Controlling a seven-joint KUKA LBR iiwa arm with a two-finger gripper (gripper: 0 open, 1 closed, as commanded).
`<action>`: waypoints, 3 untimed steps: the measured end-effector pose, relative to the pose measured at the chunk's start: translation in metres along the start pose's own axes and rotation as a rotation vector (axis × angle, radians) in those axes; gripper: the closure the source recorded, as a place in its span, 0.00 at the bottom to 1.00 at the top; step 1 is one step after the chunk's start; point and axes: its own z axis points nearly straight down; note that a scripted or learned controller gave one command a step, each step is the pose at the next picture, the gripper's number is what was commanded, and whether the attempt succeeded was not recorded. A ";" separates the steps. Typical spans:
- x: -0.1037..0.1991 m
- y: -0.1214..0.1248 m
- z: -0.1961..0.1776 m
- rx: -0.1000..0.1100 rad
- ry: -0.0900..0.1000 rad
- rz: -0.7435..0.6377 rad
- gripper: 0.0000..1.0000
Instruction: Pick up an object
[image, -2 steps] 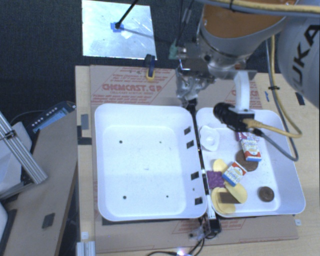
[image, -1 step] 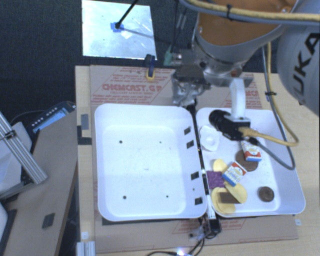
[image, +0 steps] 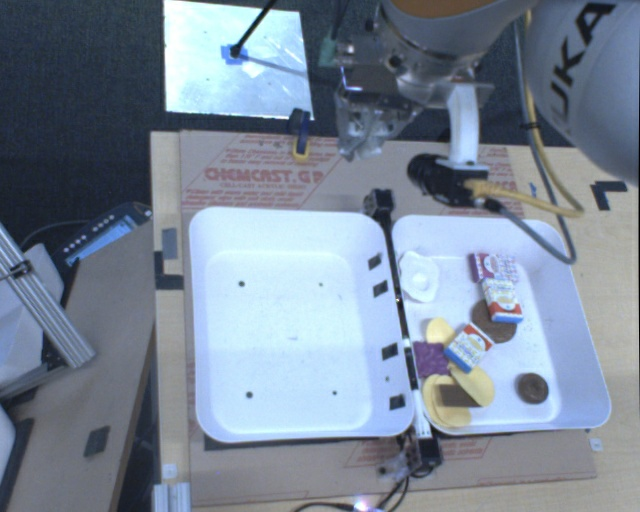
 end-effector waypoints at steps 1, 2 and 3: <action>0.008 -0.031 0.012 0.007 0.000 -0.004 1.00; 0.025 -0.056 0.018 0.007 0.000 -0.005 1.00; 0.026 -0.061 0.008 0.004 0.001 -0.005 1.00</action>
